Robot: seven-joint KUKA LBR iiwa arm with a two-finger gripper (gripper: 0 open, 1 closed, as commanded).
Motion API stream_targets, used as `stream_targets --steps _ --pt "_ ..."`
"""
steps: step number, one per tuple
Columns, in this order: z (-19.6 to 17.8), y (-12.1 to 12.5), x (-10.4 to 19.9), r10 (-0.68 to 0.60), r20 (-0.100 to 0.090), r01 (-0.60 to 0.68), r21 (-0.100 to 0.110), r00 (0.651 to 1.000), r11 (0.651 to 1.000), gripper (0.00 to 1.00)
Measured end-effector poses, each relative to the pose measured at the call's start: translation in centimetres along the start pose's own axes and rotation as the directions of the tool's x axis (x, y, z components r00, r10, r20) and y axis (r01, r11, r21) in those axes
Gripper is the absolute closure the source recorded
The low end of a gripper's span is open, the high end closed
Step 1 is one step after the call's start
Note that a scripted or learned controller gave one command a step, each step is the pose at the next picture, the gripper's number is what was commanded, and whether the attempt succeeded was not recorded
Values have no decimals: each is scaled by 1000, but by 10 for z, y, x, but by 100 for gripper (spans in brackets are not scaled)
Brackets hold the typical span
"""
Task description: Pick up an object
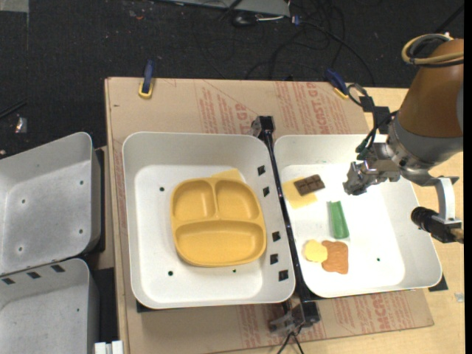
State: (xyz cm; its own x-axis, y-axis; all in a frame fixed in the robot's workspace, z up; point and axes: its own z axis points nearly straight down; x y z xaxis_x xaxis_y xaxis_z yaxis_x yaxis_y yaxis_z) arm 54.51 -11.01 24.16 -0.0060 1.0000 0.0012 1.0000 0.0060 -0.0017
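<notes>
A robotics lab: clamped cardboard bench [221, 98], two white bins [140, 198], loose cables [310, 28] on dark floor.

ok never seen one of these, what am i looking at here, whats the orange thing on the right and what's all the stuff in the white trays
You are looking down at a slant from one fixed camera above a bench. The orange and grey shape at the right is a robot arm; its gripper hangs over the right bin. I cannot tell whether the jaws are open or closed, and nothing can be seen held between them.

Two shallow white bins sit side by side. The left bin holds a yellow divided plate. The right one holds small items: a brown block lying on a pale yellow piece, a green stick, and a yellow piece touching an orange-brown one. The arm's job is to pick one up.
</notes>
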Motion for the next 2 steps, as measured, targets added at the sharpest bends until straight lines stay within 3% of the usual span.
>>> stream_targets --steps 2 --pt "-12 -8 101 -2 -1 2 -2 1000 1000 100"
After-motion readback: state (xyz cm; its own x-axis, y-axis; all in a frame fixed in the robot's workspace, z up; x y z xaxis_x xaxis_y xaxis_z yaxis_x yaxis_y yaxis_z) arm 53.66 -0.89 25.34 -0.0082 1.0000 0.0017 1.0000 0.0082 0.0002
